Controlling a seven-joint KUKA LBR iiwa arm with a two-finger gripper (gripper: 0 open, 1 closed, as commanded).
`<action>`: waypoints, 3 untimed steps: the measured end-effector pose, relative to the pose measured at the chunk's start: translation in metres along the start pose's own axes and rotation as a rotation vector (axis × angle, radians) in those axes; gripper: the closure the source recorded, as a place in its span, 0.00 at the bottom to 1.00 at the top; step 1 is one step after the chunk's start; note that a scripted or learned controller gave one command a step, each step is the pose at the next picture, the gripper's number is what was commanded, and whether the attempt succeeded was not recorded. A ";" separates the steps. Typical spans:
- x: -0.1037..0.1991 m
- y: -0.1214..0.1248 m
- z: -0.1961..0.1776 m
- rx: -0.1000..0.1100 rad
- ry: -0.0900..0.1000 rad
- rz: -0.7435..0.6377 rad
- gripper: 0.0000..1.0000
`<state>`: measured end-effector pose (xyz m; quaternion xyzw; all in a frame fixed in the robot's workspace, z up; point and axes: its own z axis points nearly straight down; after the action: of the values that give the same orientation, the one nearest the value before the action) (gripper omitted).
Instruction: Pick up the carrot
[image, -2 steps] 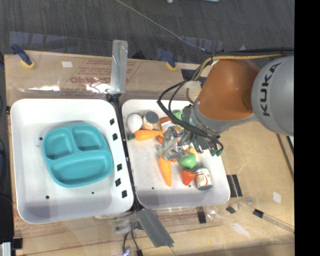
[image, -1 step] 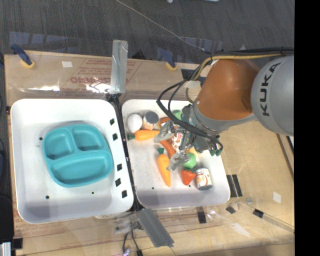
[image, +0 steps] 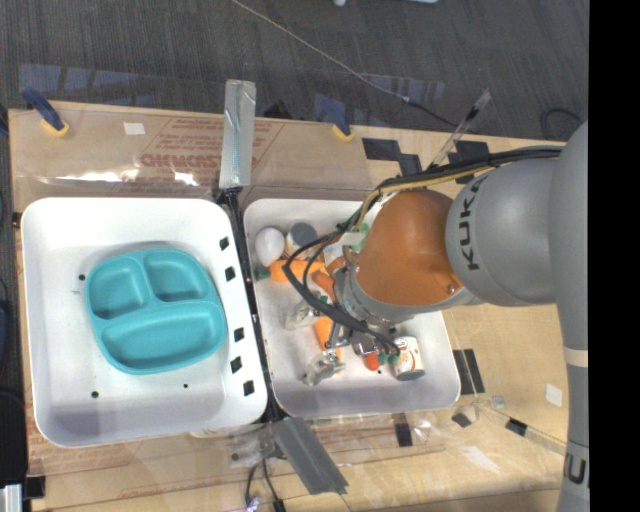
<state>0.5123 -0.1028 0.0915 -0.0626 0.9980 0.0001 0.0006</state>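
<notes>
Lower centre of frame, right bin (image: 290, 395): gripper (image: 352, 352) over carrot (image: 325, 328); finger state unreadable. Approach step; next, a confirmed grasp.

Counter (image: 130, 150): tan cardboard-like top w/ red print, under clear plastic sheet, glare streaks on it. Blue tape tabs (image: 45, 112) at far edge, black tape bits (image: 468, 372) just right of tool. Beyond far edge, dark grey carpet floor (image: 120, 40). Thin cable (image: 300, 42) runs across the floor. Light even, soft shadows.
</notes>
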 end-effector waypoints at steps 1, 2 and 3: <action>0.023 0.014 0.001 -0.002 0.004 0.039 0.00; 0.021 0.015 -0.009 -0.002 0.003 0.030 1.00; 0.005 0.002 -0.158 0.006 -0.011 -0.099 1.00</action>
<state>0.5068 -0.1019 0.2495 -0.1116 0.9937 -0.0024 0.0063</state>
